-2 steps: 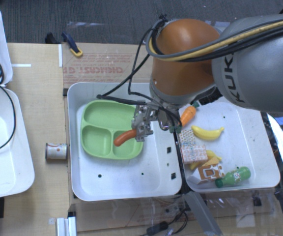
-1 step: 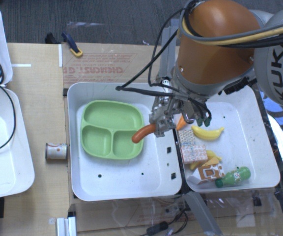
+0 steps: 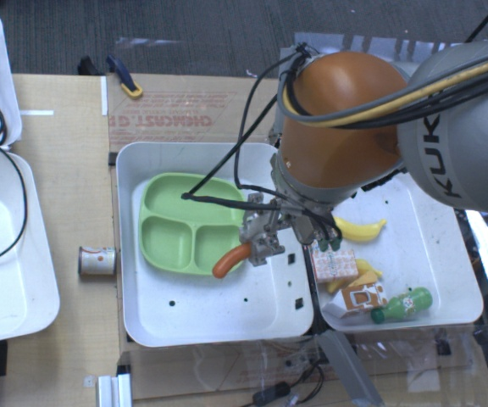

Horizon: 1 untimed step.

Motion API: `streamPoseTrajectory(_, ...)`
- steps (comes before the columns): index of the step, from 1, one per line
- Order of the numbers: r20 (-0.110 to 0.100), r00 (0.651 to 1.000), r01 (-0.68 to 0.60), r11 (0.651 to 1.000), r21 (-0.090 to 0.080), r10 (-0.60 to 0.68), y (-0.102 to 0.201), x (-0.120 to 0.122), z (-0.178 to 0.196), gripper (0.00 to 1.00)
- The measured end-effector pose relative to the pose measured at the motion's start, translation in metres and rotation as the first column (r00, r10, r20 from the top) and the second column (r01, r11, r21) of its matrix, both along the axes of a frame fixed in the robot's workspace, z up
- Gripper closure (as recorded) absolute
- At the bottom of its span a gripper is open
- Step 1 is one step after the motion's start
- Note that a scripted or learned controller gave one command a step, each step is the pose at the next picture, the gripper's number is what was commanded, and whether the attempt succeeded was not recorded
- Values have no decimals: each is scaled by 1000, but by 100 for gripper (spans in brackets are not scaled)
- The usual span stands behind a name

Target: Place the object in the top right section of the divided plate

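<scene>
Orange and grey, the bulky wrist of the arm reaches in from the right and hangs over the seam between the two shallow white bins, its black cables looping down toward the plate. Below it the two-finger metal gripper points down and left, over the right edge of the light green divided plastic plate, which lies in the left white bin. An orange-red sausage-shaped toy lies slanted across the plate's near right rim, its upper end right at the fingertips; whether the fingers clasp it or merely touch it, I cannot tell. In the right white bin lie a yellow toy banana, a pink-and-white carton, an orange-and-white box and a small green bottle.
</scene>
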<state>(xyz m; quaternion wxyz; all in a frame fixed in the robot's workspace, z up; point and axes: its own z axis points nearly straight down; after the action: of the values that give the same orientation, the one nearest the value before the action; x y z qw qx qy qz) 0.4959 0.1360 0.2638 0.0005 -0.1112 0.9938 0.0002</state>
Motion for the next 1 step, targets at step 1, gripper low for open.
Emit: streamPoseTrajectory(1,1,1000,-21,1000,0,21,12,29,27,100)
